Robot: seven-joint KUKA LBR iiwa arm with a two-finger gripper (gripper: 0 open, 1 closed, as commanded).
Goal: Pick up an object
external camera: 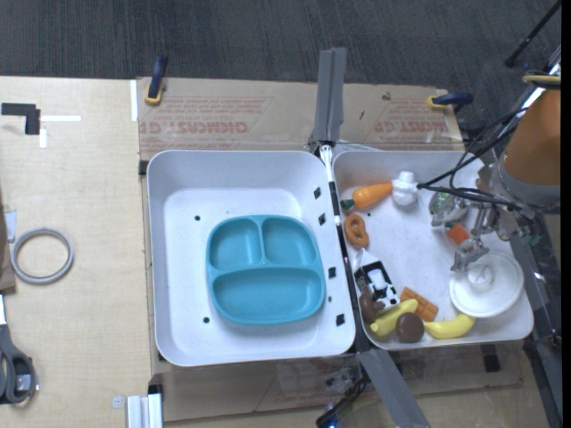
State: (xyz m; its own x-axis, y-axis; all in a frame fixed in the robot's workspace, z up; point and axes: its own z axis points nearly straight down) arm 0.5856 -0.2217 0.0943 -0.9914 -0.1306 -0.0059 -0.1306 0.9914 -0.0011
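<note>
My gripper hangs low over the right side of the right bin, reaching in from the right edge. A small orange-red piece lies right at the gripper's metal parts; whether it is gripped is unclear. Just below the gripper stands a white bowl. Further left in this bin are a carrot, a small white object and a brown ring. Along the near wall lie a black-and-white item, two bananas, a brown ball and orange pieces.
The left bin holds a blue divided plate. A grey divider bar rises between the bins at the back. On the bench at left lie a grey ring and scissors. Cables run at the right.
</note>
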